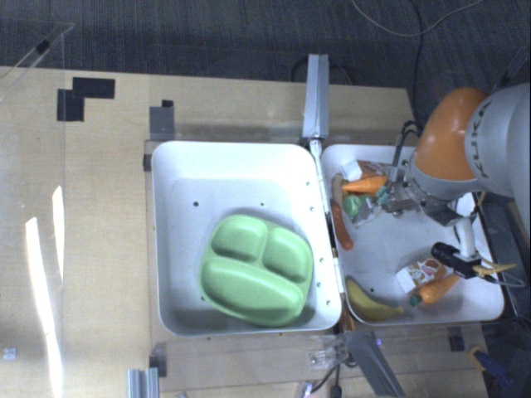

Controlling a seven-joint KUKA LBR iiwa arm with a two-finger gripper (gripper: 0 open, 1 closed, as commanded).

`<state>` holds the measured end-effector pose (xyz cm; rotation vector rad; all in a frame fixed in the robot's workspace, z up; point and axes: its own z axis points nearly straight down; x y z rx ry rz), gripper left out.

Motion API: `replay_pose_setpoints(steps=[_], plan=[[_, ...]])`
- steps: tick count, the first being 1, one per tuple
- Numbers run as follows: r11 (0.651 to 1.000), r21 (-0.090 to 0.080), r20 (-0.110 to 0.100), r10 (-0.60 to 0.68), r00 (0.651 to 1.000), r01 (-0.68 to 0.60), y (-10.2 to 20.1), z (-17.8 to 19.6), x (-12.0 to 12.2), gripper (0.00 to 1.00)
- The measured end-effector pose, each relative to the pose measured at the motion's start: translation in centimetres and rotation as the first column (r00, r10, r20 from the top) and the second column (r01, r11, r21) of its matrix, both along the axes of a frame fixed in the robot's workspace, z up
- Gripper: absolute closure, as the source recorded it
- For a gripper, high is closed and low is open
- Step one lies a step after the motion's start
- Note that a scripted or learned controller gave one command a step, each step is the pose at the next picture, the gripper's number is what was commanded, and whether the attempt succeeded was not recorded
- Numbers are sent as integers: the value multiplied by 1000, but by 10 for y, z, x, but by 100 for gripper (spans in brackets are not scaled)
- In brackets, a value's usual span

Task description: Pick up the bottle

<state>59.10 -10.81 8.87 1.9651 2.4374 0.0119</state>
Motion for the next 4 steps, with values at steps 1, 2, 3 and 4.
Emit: replay_pose_setpoints(steps=[1,2,3,4], plan=[[993,23,-99,-114,989,117,-34,-4,44,0],[988,13,-49,-153,987,153,-54,-4,31,0],[992,45,-102,-112,988,118,-72,-7,45,0],[1000,0,-7,23,1000,-23,-66,10,12,0]])
